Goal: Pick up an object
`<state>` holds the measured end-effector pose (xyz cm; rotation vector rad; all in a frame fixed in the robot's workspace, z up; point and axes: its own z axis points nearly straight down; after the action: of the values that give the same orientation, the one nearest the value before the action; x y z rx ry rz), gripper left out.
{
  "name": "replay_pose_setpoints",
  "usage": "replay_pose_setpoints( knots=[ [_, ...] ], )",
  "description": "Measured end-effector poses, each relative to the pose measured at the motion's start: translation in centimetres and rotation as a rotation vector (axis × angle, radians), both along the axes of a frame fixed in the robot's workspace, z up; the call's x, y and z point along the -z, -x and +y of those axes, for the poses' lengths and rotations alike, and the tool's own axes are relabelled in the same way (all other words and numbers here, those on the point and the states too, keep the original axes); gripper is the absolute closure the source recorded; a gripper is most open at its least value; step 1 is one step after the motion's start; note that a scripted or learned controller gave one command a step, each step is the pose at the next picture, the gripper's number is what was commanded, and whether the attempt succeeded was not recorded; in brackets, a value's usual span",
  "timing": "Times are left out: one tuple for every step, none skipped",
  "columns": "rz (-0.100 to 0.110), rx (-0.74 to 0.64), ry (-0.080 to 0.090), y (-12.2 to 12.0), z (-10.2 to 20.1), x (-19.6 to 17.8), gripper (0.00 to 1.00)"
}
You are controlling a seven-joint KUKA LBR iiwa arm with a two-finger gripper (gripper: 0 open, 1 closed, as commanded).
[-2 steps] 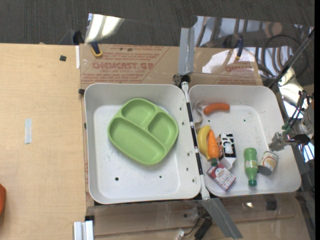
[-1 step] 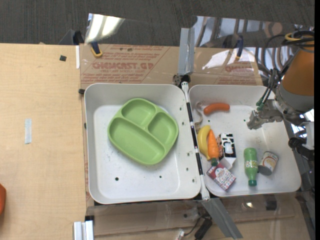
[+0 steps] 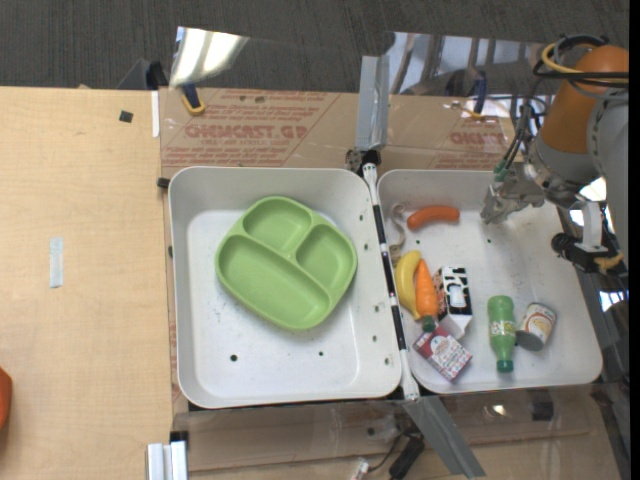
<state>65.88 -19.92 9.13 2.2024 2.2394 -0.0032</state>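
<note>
- The pickable stuff all sat in the right bin point(image 3: 585, 353): a sausage point(image 3: 433, 215) near the back, on its left side, then further forward a banana point(image 3: 406, 280) along the left wall with a carrot point(image 3: 426, 288) lying right against it.
- Just right of the carrot was a black-and-white carton point(image 3: 456, 290), and in front of that a small red packet point(image 3: 443, 354) near the front left corner.
- A green bottle point(image 3: 501, 332) lay pointing toward the front edge, with a small can point(image 3: 537, 325) tipped on its side just beside it on the right.
- The jaws point(image 3: 497, 208) were down at the back of that bin, well right of the sausage and apart from everything else. Honestly couldn't tell if they were open or closed, too small and murky. Nothing visibly between them.
- The left bin point(image 3: 195, 268) had a green divided plate point(image 3: 287, 261) sitting in the middle.
- Both bins rested on the tabletop point(image 3: 80, 248), with a cardboard sheet point(image 3: 270, 133) behind them.
</note>
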Motion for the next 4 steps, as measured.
replay_pose_setpoints(
  knots=[
    [-0.001,0.000,0.000,0.0,0.0,0.0,0.00],
    [-0.002,-0.028,0.000,4.3,1.4,-0.1,0.00],
    [-0.001,-0.015,-0.001,2.4,8.1,0.0,0.00],
    [0.002,-0.029,-0.002,9.4,9.1,0.1,0.00]
  ],
)
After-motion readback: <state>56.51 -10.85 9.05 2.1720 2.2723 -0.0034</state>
